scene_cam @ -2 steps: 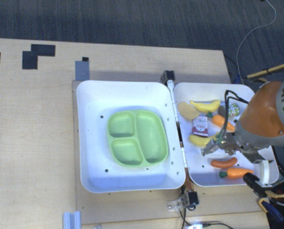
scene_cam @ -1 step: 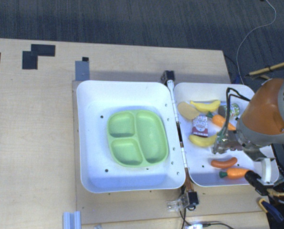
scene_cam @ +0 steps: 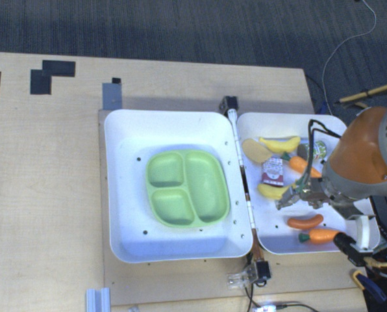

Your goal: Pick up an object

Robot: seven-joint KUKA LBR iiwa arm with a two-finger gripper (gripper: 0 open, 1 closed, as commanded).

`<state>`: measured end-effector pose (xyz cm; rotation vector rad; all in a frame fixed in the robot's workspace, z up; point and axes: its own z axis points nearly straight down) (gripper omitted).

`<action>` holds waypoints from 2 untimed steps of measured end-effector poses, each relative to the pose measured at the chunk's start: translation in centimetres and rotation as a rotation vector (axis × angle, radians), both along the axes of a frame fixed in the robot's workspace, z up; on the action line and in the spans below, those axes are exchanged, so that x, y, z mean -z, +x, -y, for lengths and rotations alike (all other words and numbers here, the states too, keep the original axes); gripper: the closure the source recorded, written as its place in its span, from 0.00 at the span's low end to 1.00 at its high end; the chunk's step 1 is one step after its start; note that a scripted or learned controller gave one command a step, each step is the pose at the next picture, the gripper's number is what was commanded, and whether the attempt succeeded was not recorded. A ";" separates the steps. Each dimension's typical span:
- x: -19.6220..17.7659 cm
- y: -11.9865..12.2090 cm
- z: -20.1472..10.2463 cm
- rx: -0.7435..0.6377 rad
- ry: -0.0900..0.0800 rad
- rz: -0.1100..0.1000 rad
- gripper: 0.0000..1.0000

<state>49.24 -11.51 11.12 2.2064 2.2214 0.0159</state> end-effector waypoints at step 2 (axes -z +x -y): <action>1.2 -0.1 -3.1 0.002 -0.002 0.001 1.00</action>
